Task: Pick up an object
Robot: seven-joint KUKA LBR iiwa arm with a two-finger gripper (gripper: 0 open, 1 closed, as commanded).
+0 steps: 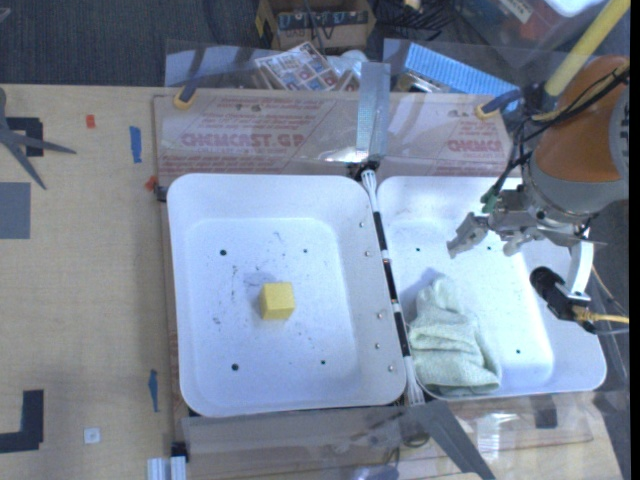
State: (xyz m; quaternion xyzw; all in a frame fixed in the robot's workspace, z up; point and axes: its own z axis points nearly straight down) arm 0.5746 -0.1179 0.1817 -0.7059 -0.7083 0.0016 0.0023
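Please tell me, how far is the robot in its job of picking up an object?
Nothing looks picked up yet. The yellow block lies in the left bin, and the pale cloth lies crumpled in the right bin. In hand: the gripper hangs over the right bin, above and beyond the cloth, with nothing visible between its fingers. Left: descending, grasping and lifting.

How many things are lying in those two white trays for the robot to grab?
2. A yellow block lies near the middle of the left bin; a crumpled pale cloth lies in the right bin against its left wall. The cloth could hide something.
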